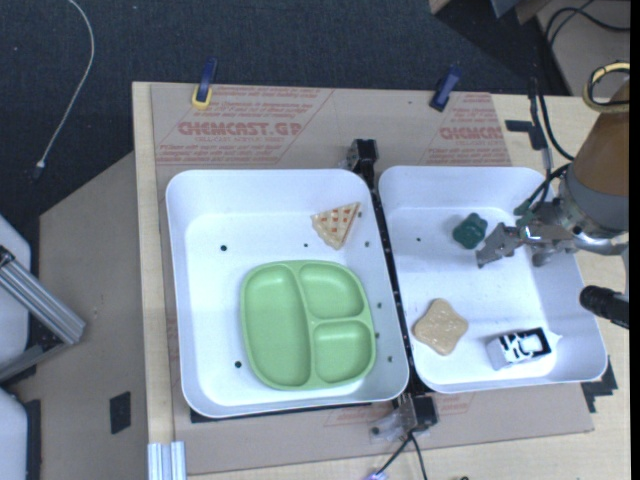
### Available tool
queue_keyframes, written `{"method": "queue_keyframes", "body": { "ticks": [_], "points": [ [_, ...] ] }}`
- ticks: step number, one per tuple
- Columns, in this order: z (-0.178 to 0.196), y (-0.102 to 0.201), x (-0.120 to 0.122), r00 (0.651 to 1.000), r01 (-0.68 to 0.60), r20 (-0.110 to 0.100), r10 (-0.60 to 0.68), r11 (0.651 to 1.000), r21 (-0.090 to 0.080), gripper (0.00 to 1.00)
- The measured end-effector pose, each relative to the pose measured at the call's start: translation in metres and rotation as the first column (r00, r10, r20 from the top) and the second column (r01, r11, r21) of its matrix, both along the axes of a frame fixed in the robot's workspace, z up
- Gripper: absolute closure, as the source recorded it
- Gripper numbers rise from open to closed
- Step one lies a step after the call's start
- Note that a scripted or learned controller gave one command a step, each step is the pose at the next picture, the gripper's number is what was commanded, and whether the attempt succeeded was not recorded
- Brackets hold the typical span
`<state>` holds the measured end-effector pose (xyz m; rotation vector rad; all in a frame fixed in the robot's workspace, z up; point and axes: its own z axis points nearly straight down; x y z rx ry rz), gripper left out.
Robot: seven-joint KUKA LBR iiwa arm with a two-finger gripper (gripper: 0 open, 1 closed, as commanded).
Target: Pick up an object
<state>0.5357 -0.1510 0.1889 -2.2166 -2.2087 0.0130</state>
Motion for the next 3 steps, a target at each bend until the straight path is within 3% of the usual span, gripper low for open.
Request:
{"method": "queue_keyframes", "body": {
  "ticks": [1,3],
  "points": [
    [0.007,0.000,0.003,1.000,-0.004,0.014,0.004,1.000,-0.003,0.00],
    [-0.082,0.000,0.015,1.000,-0.003,0.012,0.004,1.000,-0.002,0.00]
  ]
}}
